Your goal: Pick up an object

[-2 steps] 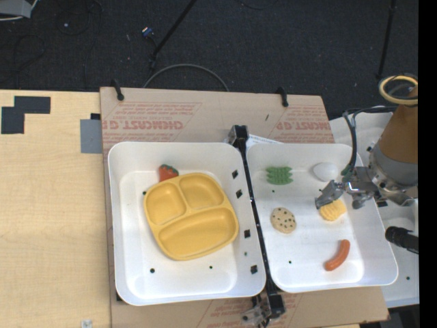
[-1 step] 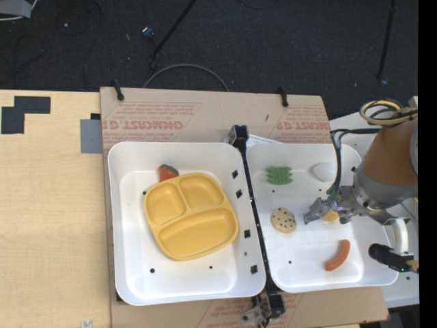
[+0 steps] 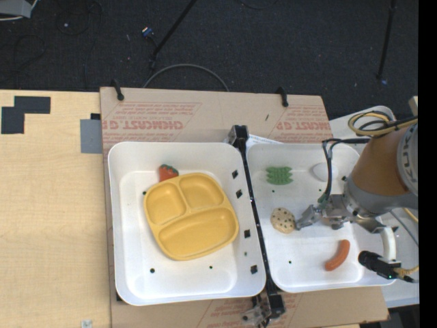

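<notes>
In the right bin point(image 3: 300, 279) lie a speckled tan cookie point(image 3: 282, 220), a ridged green piece point(image 3: 278, 175) toward the back and an orange-red sausage point(image 3: 337, 255) near the front right. My gripper point(image 3: 308, 216) reaches in from the right and sits low over the bin floor, its tip just right of the cookie and very close to it. Nothing shows between its fingers. The grey arm with its orange band point(image 3: 379, 169) covers the bin's right side.
The left bin point(image 3: 130, 265) holds a yellow divided plate point(image 3: 191, 215) with a small red and green fruit point(image 3: 167, 172) at its back left edge. A black divider point(image 3: 247, 203) separates the bins. Cables point(image 3: 369, 120) lie behind the arm.
</notes>
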You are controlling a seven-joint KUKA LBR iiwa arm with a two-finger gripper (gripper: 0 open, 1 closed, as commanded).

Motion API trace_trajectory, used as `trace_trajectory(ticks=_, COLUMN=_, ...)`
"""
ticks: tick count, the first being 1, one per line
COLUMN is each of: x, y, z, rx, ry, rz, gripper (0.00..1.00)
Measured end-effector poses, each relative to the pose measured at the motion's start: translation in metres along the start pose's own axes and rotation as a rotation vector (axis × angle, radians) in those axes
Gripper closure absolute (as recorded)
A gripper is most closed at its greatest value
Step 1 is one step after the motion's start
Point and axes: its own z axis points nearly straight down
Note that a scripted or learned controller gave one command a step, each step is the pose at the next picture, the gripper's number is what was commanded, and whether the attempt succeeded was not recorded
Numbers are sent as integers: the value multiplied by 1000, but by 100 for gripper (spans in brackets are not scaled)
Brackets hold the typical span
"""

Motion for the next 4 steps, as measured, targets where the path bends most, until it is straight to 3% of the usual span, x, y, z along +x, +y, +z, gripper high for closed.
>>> trace_trajectory(ticks=1, x=-1, y=1, z=-13, rx=-2, ry=0, rz=2, gripper=100)
trace_trajectory(ticks=4, x=2, y=6, z=-163, rx=-6, ry=-2, rz=-3, gripper=100)
